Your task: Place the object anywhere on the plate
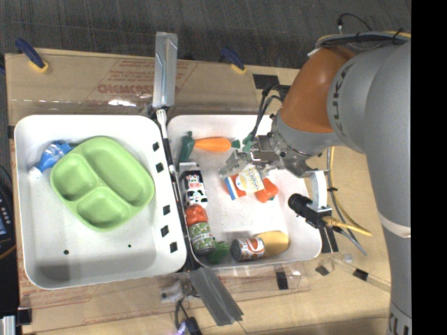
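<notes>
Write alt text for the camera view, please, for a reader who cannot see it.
The gripper hangs over a white and red packet in the right bin, among toy foods including a carrot. A green divided plate lies in the left bin.

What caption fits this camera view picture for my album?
Grey robot arm's gripper hovers over toy food in the right white bin; green divided plate waits left.

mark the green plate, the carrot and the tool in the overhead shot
green plate (105, 160): camera view, left bin, on the ridge between its compartments.
carrot (213, 144): camera view, right bin, top, on the middle of the orange body.
tool (246, 165): camera view, right bin, midway between the fingertips, over a small carton.
</notes>
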`<move>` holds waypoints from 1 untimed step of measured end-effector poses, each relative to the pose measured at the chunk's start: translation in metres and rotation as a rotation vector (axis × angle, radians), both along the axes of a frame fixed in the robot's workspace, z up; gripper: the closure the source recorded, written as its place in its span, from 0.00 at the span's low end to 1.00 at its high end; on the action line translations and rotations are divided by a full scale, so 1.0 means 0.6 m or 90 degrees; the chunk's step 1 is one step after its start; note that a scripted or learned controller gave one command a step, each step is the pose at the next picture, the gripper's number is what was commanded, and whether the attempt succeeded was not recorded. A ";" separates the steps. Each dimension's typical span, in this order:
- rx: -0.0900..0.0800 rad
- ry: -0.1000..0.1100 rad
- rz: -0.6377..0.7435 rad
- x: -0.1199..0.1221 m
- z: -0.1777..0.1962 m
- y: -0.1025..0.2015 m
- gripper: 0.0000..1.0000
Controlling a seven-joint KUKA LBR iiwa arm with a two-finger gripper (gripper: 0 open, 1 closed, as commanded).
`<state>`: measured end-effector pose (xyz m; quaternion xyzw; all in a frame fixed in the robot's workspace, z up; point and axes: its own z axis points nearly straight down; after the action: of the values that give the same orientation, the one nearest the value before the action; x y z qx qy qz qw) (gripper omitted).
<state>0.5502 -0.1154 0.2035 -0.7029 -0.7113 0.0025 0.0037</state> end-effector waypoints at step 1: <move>-0.002 0.000 -0.186 0.057 -0.026 0.129 1.00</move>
<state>0.5845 -0.0378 0.1877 -0.7988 -0.6016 0.0035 0.0029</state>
